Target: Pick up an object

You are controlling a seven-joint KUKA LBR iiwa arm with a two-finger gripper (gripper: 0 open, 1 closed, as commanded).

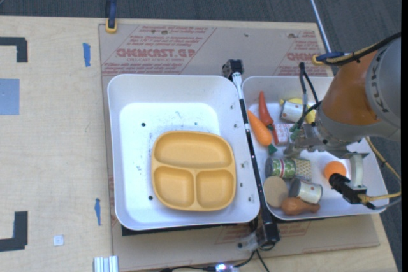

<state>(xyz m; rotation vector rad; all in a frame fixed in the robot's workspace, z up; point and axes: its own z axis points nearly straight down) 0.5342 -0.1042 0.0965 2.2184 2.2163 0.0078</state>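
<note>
The tool (299,144) hangs low in the right bin (376,197), under the grey and orange arm (357,99) that reaches in from the right. Its tip is buried in clutter and partly covered by the wrist, so I cannot tell how it is set, nor whether anything sits in it.

Candidates for picking crowd around it: a green-labelled can (282,167) lies just near of the tip, an orange carrot (259,128) and a red chilli (264,109) lie to its left by the bin wall, and a small white and yellow container (293,110) sits on the far side. Nearer still are a tan disc (275,189), a grey and white cylinder (305,190) and a brown piece (299,205); an orange ball (335,170) lies to the right.

The likely trouble is the crowding: a descent here could land on two things at once, or nudge the round can so it rolls away. The carrot and chilli lie close to the left wall, leaving little room on that side.

The left bin (121,137) holds a yellow divided tray (192,170), with open white floor on its far side.
</note>
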